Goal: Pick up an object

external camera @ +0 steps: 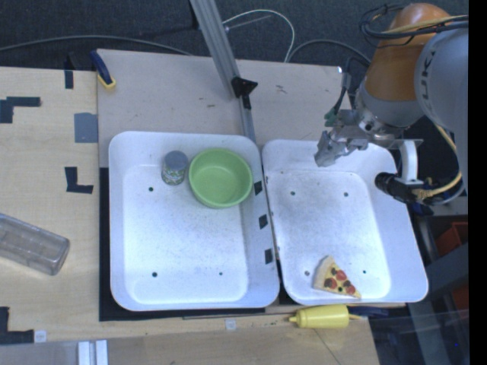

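I see the end effector (329, 152) hovering at the right bin's (403, 280) far rim; whether it is released or clenched I cannot tell. The pizza slice (335, 277) lies well apart, in that bin's near corner.

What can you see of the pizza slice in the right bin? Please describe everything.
The pizza slice is a small toy wedge, probably plastic, with a tan crust edge, yellow cheese and red round toppings. It lies flat on the floor of the right bin, near the front edge, its tip pointing toward the back-left. Nothing else touches it; the gripper is far off, over the bin's back edge.
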`<action>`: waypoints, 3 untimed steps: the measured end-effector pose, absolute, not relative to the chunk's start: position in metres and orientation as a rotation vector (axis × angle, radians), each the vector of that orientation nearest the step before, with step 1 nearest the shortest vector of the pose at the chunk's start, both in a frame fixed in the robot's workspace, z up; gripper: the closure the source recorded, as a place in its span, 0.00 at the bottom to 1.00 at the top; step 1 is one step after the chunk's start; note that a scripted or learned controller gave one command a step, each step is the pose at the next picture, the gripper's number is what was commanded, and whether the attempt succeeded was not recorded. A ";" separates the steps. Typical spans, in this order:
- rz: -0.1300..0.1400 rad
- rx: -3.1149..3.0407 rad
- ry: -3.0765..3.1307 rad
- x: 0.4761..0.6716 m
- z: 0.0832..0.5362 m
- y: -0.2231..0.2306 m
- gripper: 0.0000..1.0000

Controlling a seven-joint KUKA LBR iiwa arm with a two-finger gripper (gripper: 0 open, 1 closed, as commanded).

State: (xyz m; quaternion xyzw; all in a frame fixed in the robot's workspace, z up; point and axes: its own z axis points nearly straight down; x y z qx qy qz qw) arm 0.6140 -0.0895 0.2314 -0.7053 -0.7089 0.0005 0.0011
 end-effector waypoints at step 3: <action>-0.001 -2.211 -2.229 0.588 0.244 0.083 1.00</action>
